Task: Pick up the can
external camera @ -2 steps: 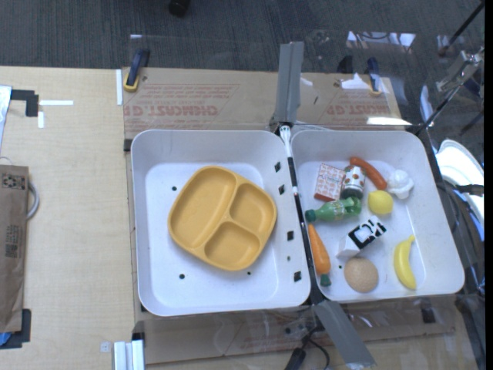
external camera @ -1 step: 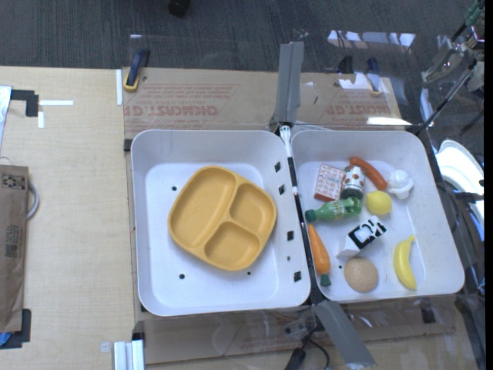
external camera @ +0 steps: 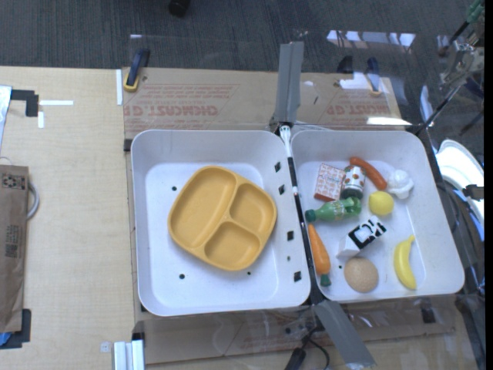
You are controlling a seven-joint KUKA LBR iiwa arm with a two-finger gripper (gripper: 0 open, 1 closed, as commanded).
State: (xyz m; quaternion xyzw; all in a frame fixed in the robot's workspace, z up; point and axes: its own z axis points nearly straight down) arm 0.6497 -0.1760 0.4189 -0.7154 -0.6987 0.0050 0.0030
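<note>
I see can (external camera: pixel 353 181) upright in right bin (external camera: pixel 431 230), touching green bottle (external camera: pixel 334 210), just beside red box (external camera: pixel 329 181) and sausage (external camera: pixel 368 173). Pincer state: cannot tell. I advise vertical descent, avoiding neighbours.

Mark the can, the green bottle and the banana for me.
can (external camera: pixel 353 181): camera view, on its labelled side.
green bottle (external camera: pixel 337 210): camera view, mid-body.
banana (external camera: pixel 405 264): camera view, middle of its curve.
</note>
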